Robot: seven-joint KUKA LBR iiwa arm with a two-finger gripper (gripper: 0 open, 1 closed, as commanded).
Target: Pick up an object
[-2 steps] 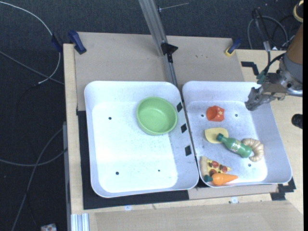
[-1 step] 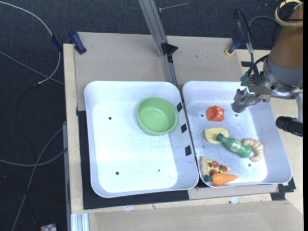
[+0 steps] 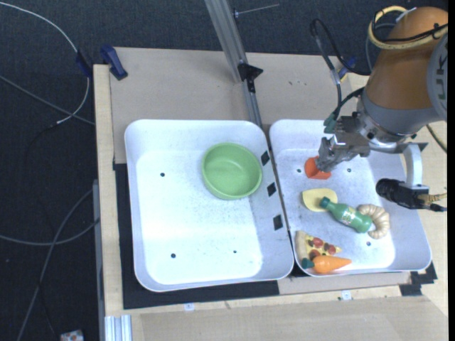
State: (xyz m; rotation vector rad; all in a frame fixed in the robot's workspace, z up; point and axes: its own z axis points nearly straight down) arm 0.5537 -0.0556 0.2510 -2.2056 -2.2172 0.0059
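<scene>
Dark carpet with loose cables surrounds a tan bench (image 3: 178, 84) bearing two white bins. Landmark: the right bin (image 3: 419, 251). Left of it, the left bin (image 3: 142, 212) holds one green bowl (image 3: 232, 170). Inside the right bin, upper middle: an orange-red object (image 3: 313, 168), small, partly covered, identity unclear. Directly over its right edge stands the gripper (image 3: 331, 159), lowered on the grey arm (image 3: 405, 62) entering from the bin's right side. The object lies just left of and beneath the fingertips, touching or nearly so; contact cannot be confirmed, and no long axis is readable. Whether the fingers stand wide or narrow cannot be told. Centre of the bin: a yellow piece (image 3: 316, 199), a green bottle (image 3: 347, 214) lying aslant, a tan curved piece (image 3: 378, 219). Near edge: a pizza slice (image 3: 316, 246) and a carrot (image 3: 330, 264).
</scene>
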